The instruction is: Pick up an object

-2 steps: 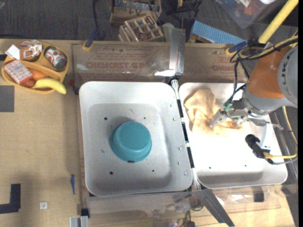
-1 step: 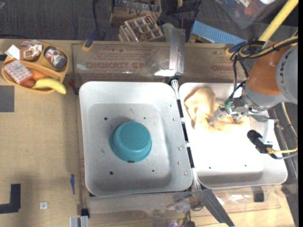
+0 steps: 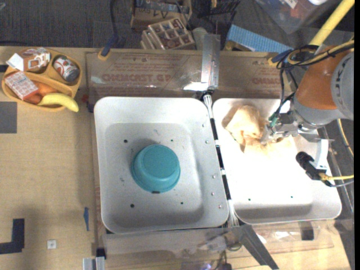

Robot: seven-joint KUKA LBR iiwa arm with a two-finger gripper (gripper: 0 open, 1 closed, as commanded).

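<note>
Over right bin (image 3: 315, 207), my gripper (image 3: 274, 133) sits at 3 o'clock of the tan lump (image 3: 246, 126), touching its edge. Can't tell finger state. Nothing lifted; grasp and raise remain.

The arm (image 3: 332, 89) enters from the right above the right bin (image 3: 281, 201), orange band uppermost, wrist angled down and left. The end effector (image 3: 272, 133) sits low over the bin's upper part, near its back rim.
</note>
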